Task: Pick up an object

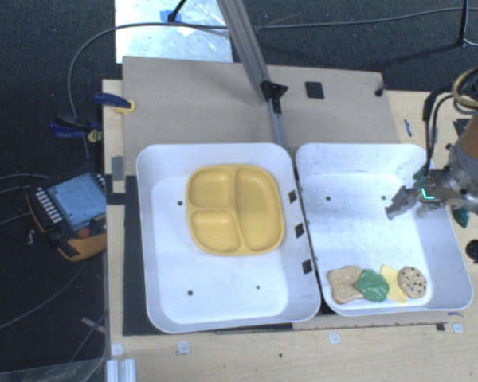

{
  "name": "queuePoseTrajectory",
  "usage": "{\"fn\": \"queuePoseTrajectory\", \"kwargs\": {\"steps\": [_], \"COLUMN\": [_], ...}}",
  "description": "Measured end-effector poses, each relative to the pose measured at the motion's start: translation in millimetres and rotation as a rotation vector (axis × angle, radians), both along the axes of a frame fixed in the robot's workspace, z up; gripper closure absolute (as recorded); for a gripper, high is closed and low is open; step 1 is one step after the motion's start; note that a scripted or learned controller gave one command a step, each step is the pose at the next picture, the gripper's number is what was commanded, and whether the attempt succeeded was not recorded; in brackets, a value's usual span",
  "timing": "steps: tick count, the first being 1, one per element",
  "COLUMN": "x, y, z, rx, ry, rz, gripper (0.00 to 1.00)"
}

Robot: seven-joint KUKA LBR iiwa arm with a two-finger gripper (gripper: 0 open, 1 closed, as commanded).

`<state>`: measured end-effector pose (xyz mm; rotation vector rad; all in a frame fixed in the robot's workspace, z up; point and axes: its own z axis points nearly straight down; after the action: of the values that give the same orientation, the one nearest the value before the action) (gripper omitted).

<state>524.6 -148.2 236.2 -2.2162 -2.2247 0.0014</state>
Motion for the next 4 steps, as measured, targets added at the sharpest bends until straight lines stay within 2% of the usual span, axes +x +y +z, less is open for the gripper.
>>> {"fn": "queuePoseTrajectory", "kwargs": {"steps": [1, 3, 4], "x": [0.9, 6.2, 8.4], "y": [0.0, 2.9, 2.7], "z": [1.5, -121.1, -149.3], "rx": [-0.001, 0.0, 0.0], "ry": [-0.003, 0.001, -0.005], "rz": [0.001, -0.004, -0.003], "gripper": [0.0, 0.0, 0.0]}}
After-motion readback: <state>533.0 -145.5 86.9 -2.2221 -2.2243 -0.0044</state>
